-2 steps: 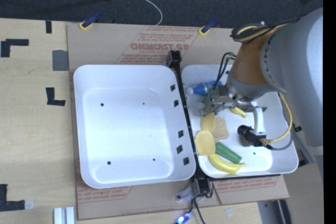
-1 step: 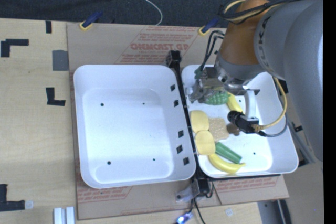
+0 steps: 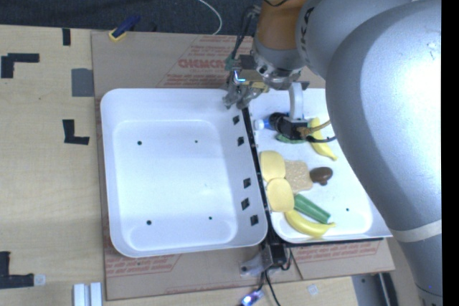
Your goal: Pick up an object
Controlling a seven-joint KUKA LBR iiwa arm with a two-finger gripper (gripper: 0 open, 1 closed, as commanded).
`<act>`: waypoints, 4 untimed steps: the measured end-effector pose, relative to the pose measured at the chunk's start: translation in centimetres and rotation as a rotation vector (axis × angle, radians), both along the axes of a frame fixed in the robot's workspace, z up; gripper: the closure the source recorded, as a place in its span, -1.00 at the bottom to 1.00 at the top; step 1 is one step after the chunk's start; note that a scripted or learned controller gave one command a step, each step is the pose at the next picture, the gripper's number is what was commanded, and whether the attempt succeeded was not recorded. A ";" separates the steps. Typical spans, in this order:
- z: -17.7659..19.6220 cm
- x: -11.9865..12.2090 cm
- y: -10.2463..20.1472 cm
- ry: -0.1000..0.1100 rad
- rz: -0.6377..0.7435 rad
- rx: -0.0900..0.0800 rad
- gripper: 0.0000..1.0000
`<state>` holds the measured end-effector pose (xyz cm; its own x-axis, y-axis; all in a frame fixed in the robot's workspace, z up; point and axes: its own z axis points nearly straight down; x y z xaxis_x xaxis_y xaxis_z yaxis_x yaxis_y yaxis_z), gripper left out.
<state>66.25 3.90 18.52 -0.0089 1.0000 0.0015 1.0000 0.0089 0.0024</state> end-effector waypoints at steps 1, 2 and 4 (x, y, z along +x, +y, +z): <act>3.6 -6.8 4.1 0.006 -0.003 0.000 1.00; 12.3 -18.0 6.8 0.004 -0.001 0.002 1.00; 13.1 -17.9 6.8 0.004 -0.005 -0.002 1.00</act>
<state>48.39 10.71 31.66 -0.0039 1.0000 -0.0003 1.0000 0.0039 -0.0019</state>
